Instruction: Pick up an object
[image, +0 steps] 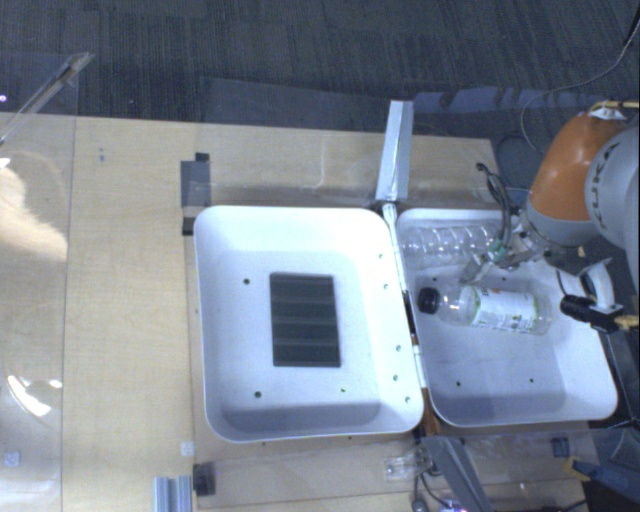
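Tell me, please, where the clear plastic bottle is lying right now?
The clear plastic bottle lies on its side in the right bin, black cap toward the divider between the bins, just below the gripper.

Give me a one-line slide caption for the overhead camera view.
KUKA arm reaching over the right bin above a clear plastic bottle; dark ridged tray lies in the left bin.

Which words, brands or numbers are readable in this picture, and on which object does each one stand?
None can be read.
Clear plastic bottle, lying in the right bin: its pale label carries small greenish print, too blurred to read.
Dark ribbed rectangular block in the left bin: no text visible.
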